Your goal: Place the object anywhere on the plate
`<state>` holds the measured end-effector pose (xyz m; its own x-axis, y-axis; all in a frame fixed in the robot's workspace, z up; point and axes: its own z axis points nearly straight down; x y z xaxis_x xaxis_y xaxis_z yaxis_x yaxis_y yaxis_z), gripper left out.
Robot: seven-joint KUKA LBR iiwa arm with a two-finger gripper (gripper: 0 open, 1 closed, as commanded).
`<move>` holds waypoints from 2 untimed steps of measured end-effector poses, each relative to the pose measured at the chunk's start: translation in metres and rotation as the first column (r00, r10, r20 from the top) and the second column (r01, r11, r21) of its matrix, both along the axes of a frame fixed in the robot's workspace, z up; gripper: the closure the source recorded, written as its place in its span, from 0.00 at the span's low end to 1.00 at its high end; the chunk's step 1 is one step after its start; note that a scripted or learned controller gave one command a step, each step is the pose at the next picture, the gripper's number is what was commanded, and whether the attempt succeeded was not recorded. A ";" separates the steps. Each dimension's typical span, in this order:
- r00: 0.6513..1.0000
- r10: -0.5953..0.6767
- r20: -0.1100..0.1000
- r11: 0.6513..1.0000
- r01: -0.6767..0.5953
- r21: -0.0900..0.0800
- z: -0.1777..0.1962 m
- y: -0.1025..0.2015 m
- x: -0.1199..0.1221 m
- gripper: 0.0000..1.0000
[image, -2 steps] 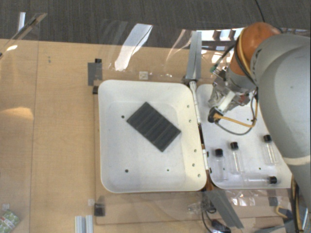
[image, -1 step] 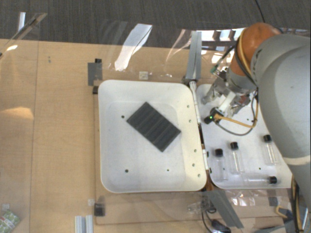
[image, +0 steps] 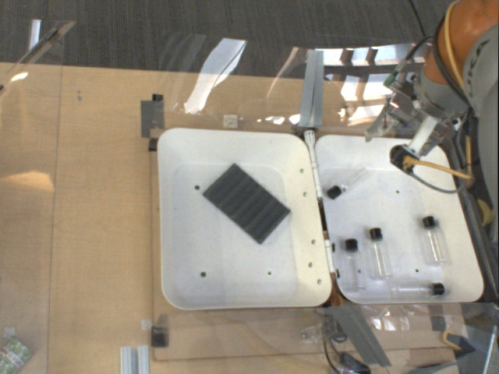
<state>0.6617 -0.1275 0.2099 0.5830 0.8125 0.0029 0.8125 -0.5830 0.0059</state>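
Vials (image: 377,249) sit in the bin (image: 468,283) beside the plate (image: 246,203), none on the plate yet, so you must pick first | gripper (image: 399,100) hangs past the vials, farther from the plate; released or clenched, cannot tell | plate lies flat to take any drop.

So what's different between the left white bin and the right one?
The left bin holds one thing, a dark ribbed plate lying flat and turned at a slant; the right bin holds several small clear vials with black caps. The left bin's content is dark and broad, the right bin's thin and see-through. Both bins are white, shallow and round-cornered, side by side.
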 end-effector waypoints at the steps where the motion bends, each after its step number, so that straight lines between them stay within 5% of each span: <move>1: 1.000 0.007 0.002 1.000 -0.007 -0.001 0.010 0.002 0.001 1.00; 2: 0.970 0.243 -0.001 0.970 -0.243 0.000 -0.098 0.005 0.002 1.00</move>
